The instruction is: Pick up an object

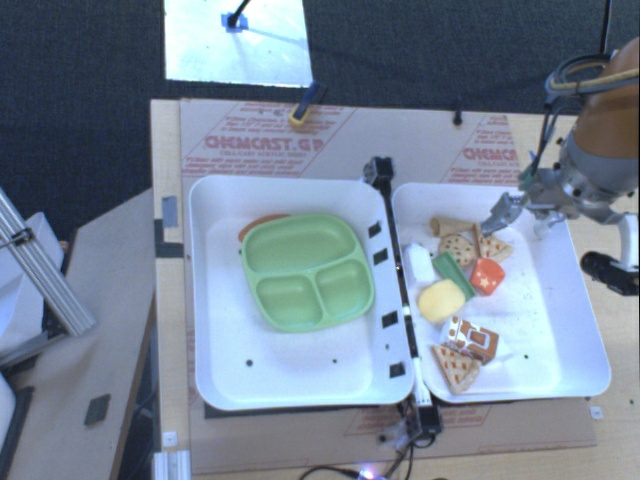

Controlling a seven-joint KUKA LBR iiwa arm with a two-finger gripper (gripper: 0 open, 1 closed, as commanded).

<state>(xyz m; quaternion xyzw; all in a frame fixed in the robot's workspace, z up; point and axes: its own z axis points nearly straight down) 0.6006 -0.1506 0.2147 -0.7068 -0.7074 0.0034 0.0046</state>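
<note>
- We see a wooden bench (110,268) bearing two white bins on printed cardboard (265,140), against dark carpet.
- The gripper (520,211) hovers over the right bin (570,308), fingers apart, holding nothing.
- Toy foods (462,298) lie just left of it.
- The left bin (215,268) holds a green tray (305,271).

A dark blue carpet (80,78) lies well beyond the pincer, with a pale shiny square sheet (236,26) on it; a wooden bench (110,268) sits far across.

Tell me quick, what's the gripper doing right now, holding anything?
Gripper: above the right bin's far edge, near the toy food pile; whether it is open or shut cannot be told.
</note>
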